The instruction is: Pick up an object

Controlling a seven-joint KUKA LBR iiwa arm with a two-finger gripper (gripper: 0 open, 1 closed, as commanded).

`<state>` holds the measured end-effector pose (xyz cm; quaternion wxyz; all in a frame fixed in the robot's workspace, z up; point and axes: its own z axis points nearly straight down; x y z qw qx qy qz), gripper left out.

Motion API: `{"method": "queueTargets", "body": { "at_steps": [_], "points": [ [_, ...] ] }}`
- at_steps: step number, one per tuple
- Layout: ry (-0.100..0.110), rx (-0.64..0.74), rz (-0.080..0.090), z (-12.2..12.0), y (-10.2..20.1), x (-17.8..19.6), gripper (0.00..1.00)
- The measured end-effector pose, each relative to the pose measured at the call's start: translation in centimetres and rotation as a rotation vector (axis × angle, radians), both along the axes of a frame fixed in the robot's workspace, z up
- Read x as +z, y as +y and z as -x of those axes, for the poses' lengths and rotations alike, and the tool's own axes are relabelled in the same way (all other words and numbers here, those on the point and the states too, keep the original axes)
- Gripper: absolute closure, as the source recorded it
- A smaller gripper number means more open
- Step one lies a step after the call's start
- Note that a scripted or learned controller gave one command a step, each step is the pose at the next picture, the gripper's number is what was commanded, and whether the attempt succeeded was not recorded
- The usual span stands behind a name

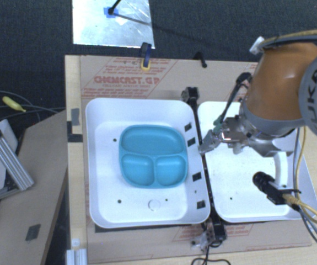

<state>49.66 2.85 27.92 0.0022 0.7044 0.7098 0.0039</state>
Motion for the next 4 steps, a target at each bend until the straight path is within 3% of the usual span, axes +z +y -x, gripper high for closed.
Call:
{"method": "queueTargets", "body": {
  "at_steps": [1,2,3,4],
  "points": [
    [-0.008,0.006,-0.004,0.9,6.6,13.3,0.00],
    [0.002,0.002,0.001,0.9,6.2,13.6,1.00],
    [0.002,-0.001,0.000,1.0,11.1,18.7,1.00],
    [0.012,-0.001,0.003,-0.7,14.2,11.1,1.00]
  ]
}}
